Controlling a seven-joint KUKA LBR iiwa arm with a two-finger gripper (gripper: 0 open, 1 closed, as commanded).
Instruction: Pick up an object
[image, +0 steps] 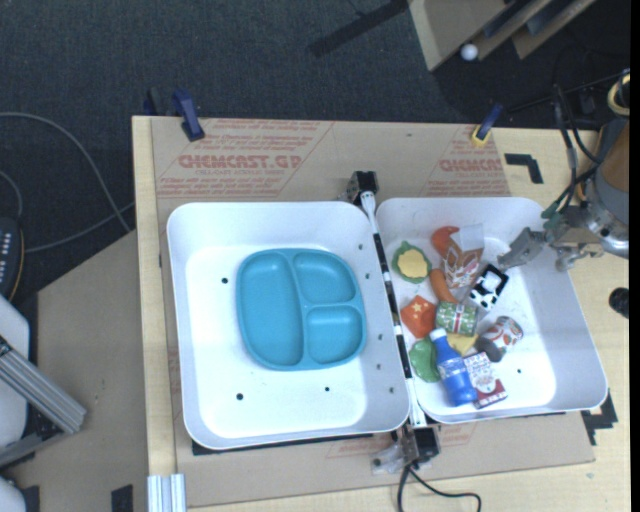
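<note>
The toys (455, 320) lie heaped left of the end effector (522, 247); whether it is open or closed is unclear

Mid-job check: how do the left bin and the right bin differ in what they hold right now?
The left bin holds one thing, a blue divided tray lying flat near its middle; the right bin holds a jumble of small items, among them a blue bottle and a black-and-white die. The left bin's load is one colour; the right bin's is mixed. The end effector is over the right bin's upper edge, away from the left bin. Both bins are shallow and white.
</note>
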